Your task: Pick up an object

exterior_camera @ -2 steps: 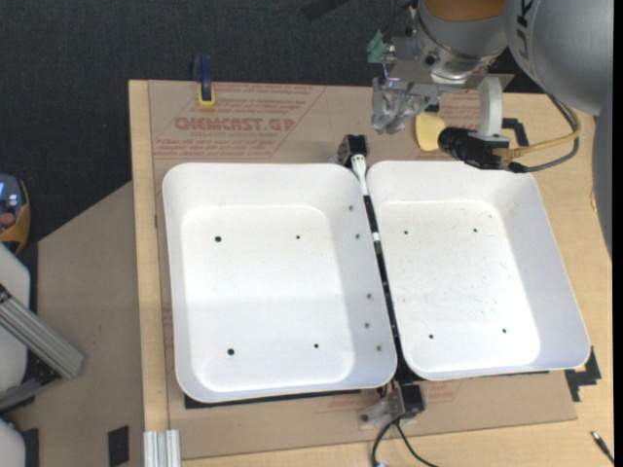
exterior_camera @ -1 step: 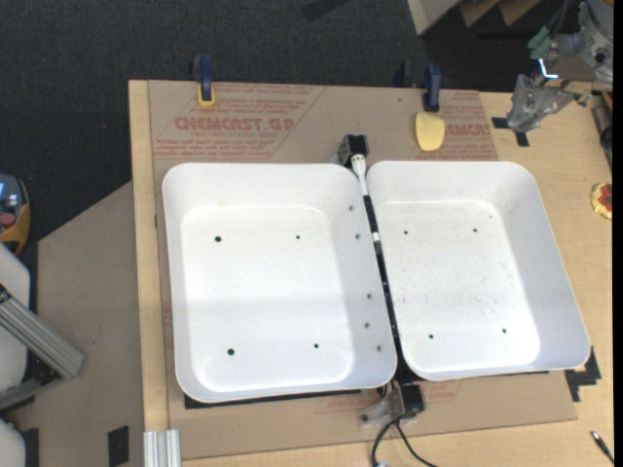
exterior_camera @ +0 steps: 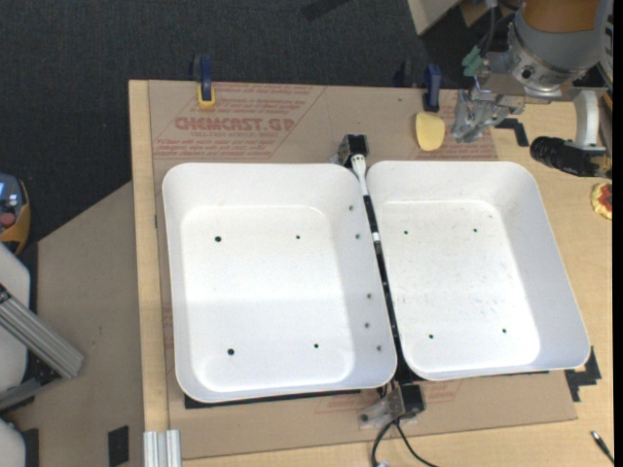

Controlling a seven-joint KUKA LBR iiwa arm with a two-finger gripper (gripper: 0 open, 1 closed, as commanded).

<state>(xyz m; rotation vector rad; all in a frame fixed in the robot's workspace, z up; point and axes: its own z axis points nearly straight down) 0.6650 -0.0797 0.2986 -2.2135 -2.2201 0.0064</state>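
Object (exterior_camera: 429, 130): small pale-yellow lump, rounded at the top, lying on the brown surface (exterior_camera: 253, 120) near its far edge, just beyond the far rim of the right bin (exterior_camera: 545, 251) and outside both bins. Claw (exterior_camera: 471, 125): hanging just beside the yellow lump, on its right; whether it is wide or narrow cannot be told. Left bin (exterior_camera: 185, 261): sitting beside the right bin, rims touching.

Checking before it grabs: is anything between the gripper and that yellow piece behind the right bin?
Nothing visible. The gripper sits just right of the yellow piece, on the board behind the right bin.
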